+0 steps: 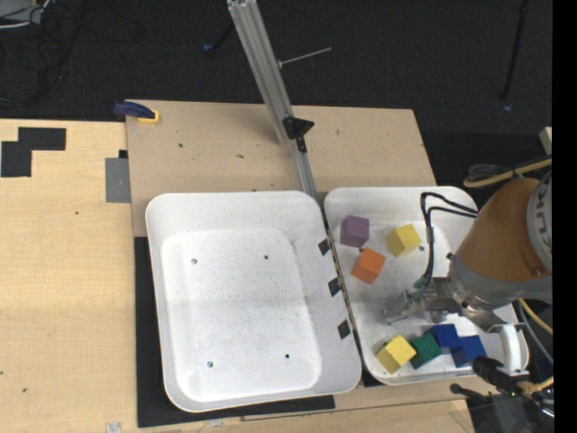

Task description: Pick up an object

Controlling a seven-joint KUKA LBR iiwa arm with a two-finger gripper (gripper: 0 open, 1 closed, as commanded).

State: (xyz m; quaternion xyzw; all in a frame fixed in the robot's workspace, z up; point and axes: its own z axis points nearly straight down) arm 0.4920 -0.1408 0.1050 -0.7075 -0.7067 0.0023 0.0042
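Six blocks [369, 265] in right bin [379, 207] — left bin [180, 215] beside it.

Purple block [354, 231], yellow block [405, 239], orange block [368, 265] loose, apart, in right bin [388, 202]

The arm [505, 242] ends in a broad, rounded orange band with a smooth, slightly glossy surface, and a pale grey ring sits beneath it at the wrist. A thin black cable [442, 207] loops out from the orange section and runs down its side toward the tool end. Below the grey ring the gripper [406, 307] is a cluster of dull grey metal parts, angular and small beside the bulky housing above it.
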